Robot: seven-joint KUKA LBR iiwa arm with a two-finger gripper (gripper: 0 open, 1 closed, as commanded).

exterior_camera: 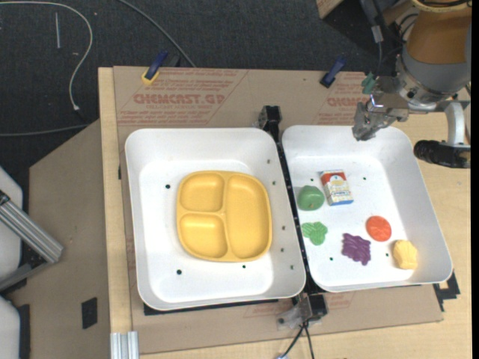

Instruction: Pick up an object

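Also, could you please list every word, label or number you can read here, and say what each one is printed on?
"CHEMCAST GP": red print on the cardboard sheet behind the left bin.
The same red print, partly hidden, repeats behind the right bin; only fragments show.
Smaller red lines under both: too blurred to read.
Small box in the right bin: label too small to read.

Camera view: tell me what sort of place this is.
Probably a robotics lab test bench, not a kitchen. Two white bins sit on a clamped board; the right one holds toy food such as purple grapes, the left a yellow divided plate. The gripper hangs above the right bin.
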